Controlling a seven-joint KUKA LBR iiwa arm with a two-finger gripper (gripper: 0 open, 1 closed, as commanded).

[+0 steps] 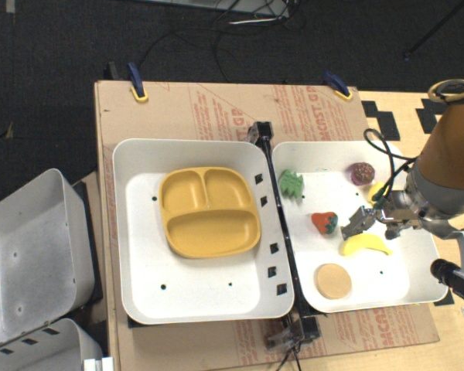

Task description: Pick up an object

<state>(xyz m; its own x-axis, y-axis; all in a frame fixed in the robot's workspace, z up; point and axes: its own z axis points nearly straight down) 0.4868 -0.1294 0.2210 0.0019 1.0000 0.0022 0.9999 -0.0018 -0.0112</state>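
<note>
While gripper (361, 222) hovers, I cannot tell its jaw state.
Banana (365, 244) lies just below jaws, long axis crosswise.

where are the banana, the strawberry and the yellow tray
banana (365, 245), camera view, middle of its curve
strawberry (324, 222), camera view, red body
yellow tray (210, 212), camera view, ridge between its compartments

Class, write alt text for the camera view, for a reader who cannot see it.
A grey robot arm's end effector hovers over the right white bin, just above a yellow banana and beside a red strawberry, with a green toy, purple ball and tan disc nearby. The left bin holds a yellow divided plate.
</note>
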